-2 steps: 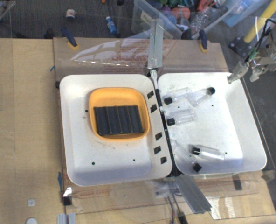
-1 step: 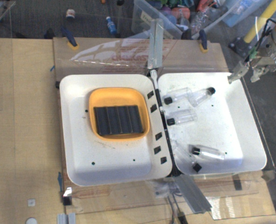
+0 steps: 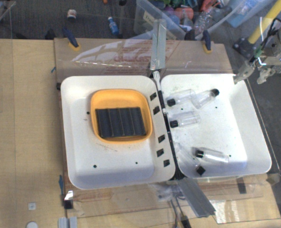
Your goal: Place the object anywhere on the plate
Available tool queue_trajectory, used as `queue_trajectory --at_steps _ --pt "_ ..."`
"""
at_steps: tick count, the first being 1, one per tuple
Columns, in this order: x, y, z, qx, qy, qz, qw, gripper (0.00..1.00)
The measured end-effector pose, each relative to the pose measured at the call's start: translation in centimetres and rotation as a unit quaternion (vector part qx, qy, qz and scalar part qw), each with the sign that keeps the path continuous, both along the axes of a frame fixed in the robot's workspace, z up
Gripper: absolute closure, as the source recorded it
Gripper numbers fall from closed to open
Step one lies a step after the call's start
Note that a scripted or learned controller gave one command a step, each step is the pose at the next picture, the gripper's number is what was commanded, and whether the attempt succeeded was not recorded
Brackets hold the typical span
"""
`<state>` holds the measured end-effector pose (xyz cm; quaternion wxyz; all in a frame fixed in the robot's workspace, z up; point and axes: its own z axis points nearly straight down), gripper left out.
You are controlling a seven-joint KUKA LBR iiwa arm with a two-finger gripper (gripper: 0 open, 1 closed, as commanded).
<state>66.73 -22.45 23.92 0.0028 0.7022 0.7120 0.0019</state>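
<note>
View from above the bench: you see 2 white bins side by side, the left bin (image 3: 79, 170) bearing an orange plate (image 3: 98, 101) with a dark ribbed insert (image 3: 120, 122) on it, the right bin (image 3: 249, 127) bearing 4 clear plastic vials with black caps. The vials lie on their sides: 1 near the top (image 3: 204, 97), 1 just left of it (image 3: 181, 99), 1 at the middle (image 3: 184, 121), and 1 toward the front (image 3: 211, 155) with a small black piece (image 3: 201, 170) just beside it. Judge each vial as light, stiff and slippery; being round, it is likely to roll when nudged, and being clear, its edges are hard to read. Take hold across the middle of the body, jaws square to its long axis, not on the cap. The gripper (image 3: 259, 70) hangs over the far right corner of the right bin, well apart from every vial; it touches nothing, and you cannot tell how it is set.
</note>
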Motion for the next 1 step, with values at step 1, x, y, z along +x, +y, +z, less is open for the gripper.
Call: queue_trajectory --at_steps 1 --pt "0.01 -0.01 0.53 -0.0001 0.0 -0.024 0.9997 0.0"
